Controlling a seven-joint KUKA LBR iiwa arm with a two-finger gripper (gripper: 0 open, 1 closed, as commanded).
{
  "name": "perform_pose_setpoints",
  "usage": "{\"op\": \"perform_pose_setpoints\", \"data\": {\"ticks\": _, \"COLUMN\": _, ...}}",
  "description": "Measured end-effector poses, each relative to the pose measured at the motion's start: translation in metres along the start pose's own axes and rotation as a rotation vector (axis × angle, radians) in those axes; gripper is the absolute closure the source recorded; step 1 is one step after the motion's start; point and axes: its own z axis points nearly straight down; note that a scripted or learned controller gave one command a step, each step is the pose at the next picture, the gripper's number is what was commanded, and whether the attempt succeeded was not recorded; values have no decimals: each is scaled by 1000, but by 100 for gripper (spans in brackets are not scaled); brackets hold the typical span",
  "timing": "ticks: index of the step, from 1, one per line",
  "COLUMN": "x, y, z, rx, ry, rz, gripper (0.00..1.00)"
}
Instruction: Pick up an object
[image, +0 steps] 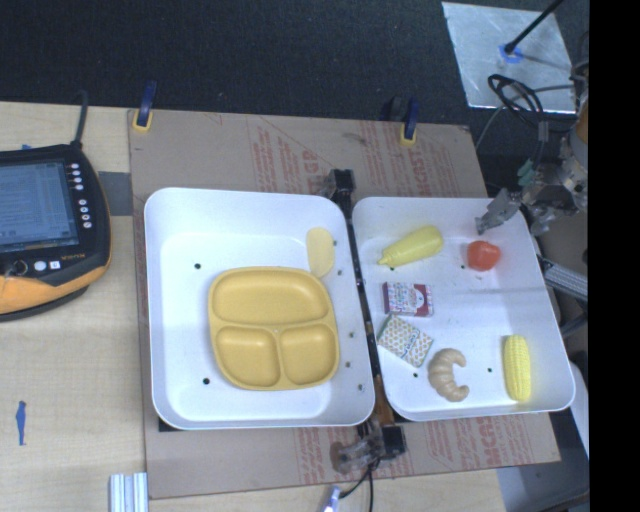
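Note:
The right bin (560, 350) holds several small items: a yellow bottle-shaped toy (410, 246) at the back, a red tomato (483, 255) to its right, a red-and-white packet (407, 298), a checked packet (405, 340), a croissant (449, 374) and a corn cob (517, 367) at the front right. My gripper (502, 211) hangs over the bin's back right corner, just above and right of the tomato, with nothing seen in it. The arm behind it runs off the right edge.
The left bin (170, 300) carries a yellow divided plate (272, 327) and a pale yellow piece (320, 251) at its back right. A teach pendant (45, 225) lies on the bench at far left. Clamps (408, 118) hold the cardboard base.

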Motion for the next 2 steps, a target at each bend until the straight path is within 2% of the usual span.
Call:
{"op": "perform_pose_setpoints", "data": {"ticks": 1, "x": -4, "y": 20, "z": 93, "rx": 3, "ry": 1, "rz": -2, "gripper": 0}}
{"op": "perform_pose_setpoints", "data": {"ticks": 2, "x": -5, "y": 19, "z": 129, "rx": 2, "ry": 0, "rz": -4, "gripper": 0}}
